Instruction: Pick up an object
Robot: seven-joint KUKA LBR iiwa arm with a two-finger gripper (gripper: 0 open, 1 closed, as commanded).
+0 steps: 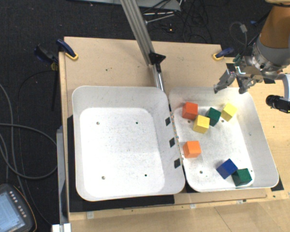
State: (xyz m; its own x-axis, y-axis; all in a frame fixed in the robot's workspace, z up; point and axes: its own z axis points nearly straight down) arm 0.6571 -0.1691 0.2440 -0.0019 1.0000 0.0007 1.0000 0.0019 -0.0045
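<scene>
two green cubes (241, 176), two orange, two yellow, one blue

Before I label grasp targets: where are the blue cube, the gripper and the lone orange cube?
blue cube (226, 168): camera view, top face.
gripper (232, 87): camera view, midway between fingertips.
lone orange cube (192, 149): camera view, top face.

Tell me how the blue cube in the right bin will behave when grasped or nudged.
The blue cube looks rigid and flat-faced, so it should slide rather than roll. It touches a green cube, so a nudge would probably shift both. The gripper hangs open above the bin's far edge.
</scene>
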